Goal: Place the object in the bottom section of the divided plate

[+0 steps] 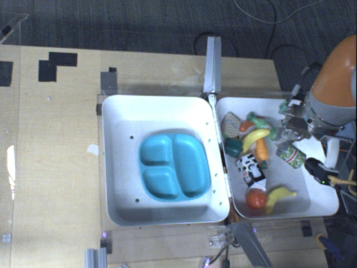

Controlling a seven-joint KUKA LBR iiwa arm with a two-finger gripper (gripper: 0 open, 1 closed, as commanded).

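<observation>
Two white bins are sitting side by side on the bench (50,149). The left bin (120,121) is holding a blue divided plate (174,166), lying flat near its middle, with one long section on the right and two smaller sections on the left; all three sections are showing bare blue.

The right bin (323,202) is carrying a cluster of toy items: a yellow banana (255,137) lying beside an orange piece (261,149), a dark teal item (233,147) just left of them, a black-and-white cow-patterned toy (251,169) below, a red tomato-like ball (256,199) touching a second small banana (280,195) near the bin's lower edge, and a woven tan piece (231,125) at the top left.

The arm (336,88) is reaching in from the right, with the hand (290,134) hanging over the right bin's upper right part. A green-and-white can (292,155) is lying tilted just under it. Whether the hand is wide or narrow: cannot tell; nothing is visibly gripped.
</observation>
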